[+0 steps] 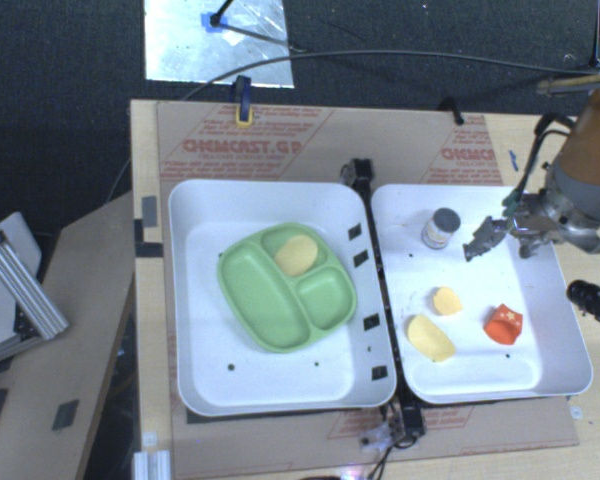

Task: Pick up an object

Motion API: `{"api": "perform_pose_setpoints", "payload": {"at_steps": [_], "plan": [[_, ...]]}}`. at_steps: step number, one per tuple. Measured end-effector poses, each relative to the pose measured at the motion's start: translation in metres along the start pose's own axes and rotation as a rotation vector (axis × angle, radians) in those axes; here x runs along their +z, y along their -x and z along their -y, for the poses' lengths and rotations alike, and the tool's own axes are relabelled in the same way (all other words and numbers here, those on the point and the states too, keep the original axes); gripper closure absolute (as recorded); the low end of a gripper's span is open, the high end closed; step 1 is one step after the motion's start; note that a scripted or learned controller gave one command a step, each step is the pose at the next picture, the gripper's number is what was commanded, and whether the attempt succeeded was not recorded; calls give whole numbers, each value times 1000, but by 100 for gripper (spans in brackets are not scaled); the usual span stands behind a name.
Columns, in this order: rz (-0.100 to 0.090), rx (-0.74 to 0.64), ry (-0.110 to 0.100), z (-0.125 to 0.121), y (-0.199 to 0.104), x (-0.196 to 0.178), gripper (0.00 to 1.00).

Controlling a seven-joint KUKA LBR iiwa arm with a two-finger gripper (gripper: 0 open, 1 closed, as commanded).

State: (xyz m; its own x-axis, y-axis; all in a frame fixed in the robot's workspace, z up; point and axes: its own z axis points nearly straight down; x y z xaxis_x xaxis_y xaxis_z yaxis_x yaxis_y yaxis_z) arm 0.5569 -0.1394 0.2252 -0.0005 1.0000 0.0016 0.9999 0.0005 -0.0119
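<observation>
The right bin (560, 368) holds a small grey can (440, 228), a small yellow piece (446, 301), a larger yellow piece (431, 338) and a red-orange object (503, 324). My gripper (502, 247) hangs over the bin's upper right part, just right of the can and above the red-orange object. Its fingers are spread open with nothing between them. In the left bin (205, 368) lies a green divided plate (280, 298) with a yellow item (297, 255) in its top compartment.
The bins sit side by side on a cardboard sheet (280, 143), joined by black clips along the middle wall (372, 278). A blue clamp (242, 98) stands at the cardboard's back edge. A metal rail (15, 278) lies at the far left.
</observation>
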Motion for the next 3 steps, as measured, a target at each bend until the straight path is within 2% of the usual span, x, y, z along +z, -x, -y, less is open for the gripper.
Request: {"api": "perform_pose_setpoints", "payload": {"at_steps": [1,2,3], "plan": [[2,-3,13,-2,0,-7,0],[2,-1,12,-8,4,36,0],[1,-1,9,-4,8,96,0]]}}
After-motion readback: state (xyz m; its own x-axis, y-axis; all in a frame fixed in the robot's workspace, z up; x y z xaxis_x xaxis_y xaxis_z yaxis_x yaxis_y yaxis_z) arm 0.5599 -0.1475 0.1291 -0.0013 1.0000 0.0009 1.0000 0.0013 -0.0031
